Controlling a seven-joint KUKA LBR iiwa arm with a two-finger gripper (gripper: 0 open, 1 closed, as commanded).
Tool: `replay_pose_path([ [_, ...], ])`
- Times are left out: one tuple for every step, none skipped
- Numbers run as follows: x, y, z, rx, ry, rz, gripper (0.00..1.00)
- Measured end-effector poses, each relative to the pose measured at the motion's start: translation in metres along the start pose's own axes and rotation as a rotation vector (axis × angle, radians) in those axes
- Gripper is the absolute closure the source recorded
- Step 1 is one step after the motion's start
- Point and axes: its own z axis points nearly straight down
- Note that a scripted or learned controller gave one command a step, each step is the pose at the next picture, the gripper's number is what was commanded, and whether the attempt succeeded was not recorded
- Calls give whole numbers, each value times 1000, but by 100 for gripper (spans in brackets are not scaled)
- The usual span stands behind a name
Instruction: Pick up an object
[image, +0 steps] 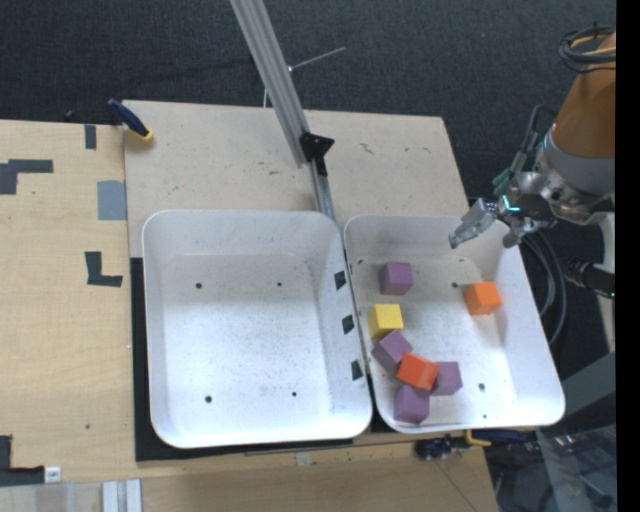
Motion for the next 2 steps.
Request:
replay_pose_path([
  [0,1,-3,-4,-1,-1,0],
  [-6,2,43,-1,-2,0,0],
])
